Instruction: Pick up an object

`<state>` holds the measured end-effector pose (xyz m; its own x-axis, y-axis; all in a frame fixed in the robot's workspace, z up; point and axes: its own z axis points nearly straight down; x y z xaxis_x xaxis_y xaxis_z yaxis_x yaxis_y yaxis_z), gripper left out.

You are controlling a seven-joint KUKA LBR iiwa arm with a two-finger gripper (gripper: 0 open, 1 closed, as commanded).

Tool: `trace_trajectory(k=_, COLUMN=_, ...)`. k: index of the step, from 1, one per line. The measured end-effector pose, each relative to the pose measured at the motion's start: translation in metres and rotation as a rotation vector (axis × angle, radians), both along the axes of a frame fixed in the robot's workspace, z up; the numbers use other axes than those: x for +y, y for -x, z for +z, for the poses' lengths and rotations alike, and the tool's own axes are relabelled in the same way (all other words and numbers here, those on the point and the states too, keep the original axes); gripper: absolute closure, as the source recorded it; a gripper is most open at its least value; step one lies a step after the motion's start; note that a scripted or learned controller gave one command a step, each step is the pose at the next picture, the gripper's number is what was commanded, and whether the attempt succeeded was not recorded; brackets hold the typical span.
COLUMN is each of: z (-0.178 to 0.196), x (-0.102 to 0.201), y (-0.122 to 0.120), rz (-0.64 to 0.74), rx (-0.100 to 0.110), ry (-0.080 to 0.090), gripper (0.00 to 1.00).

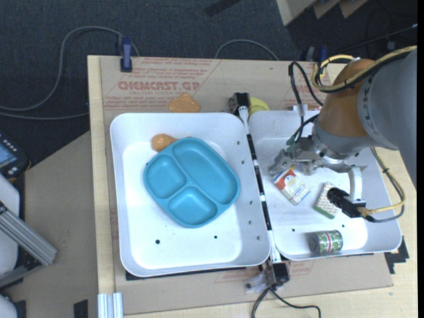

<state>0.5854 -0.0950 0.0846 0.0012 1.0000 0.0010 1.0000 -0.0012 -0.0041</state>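
Two shallow white bins side by side on a bench: left bin [132,237], right bin [377,234]. Grey arm [391,98] with orange band reaches in from the right over the far part of the right bin. Blue divided tray [192,181], tilted, near the middle of the left bin; a small orange object [162,141] touches its far-left edge. Gripper [289,165] low over the right bin's left half, just above a red-and-white packet [291,184]; whether anything sits between them cannot be told. Green-patterned block [324,203] to the right. Green can [326,242] on its side at the near edge.
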Motion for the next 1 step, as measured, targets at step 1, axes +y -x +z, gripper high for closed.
trace_trajectory(k=1, z=0.0002, x=-0.0052, y=-0.0259, rz=0.003, rx=-0.007, ry=0.002, gripper=0.0)
